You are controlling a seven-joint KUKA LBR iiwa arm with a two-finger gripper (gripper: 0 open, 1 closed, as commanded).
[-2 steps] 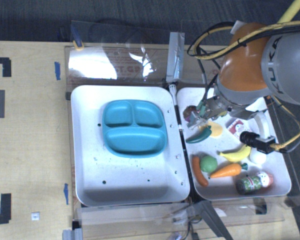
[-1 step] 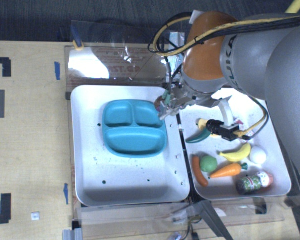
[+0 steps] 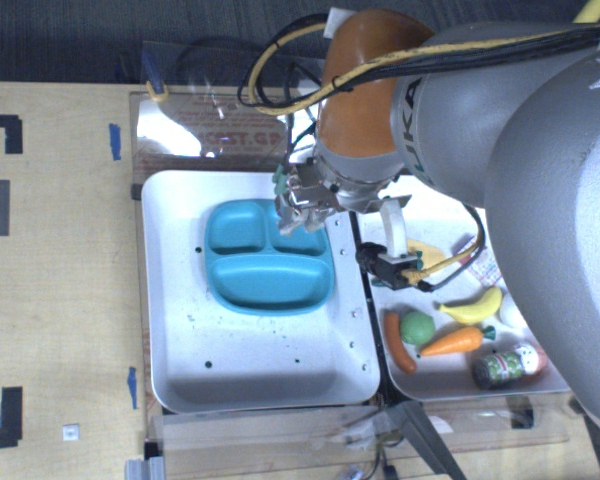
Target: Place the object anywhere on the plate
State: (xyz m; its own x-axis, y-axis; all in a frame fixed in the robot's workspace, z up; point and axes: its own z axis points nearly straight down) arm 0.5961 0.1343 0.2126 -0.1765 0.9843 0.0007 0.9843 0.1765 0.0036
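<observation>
Camera view: pincer [image 3: 298, 208] hovering over blue divided plate [image 3: 268, 258], mid-frame; grip state impossible to tell; nothing visibly resting on plate yet.

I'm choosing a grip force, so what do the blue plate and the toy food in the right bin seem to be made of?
The blue plate, with its divided compartments, looks like moulded plastic: uniform colour, rounded edges, a soft sheen. The banana and carrot also look like plastic toys, smooth and evenly coloured with small highlights; whether they are hard or soft can't be told. Both sit in the right bin.
</observation>
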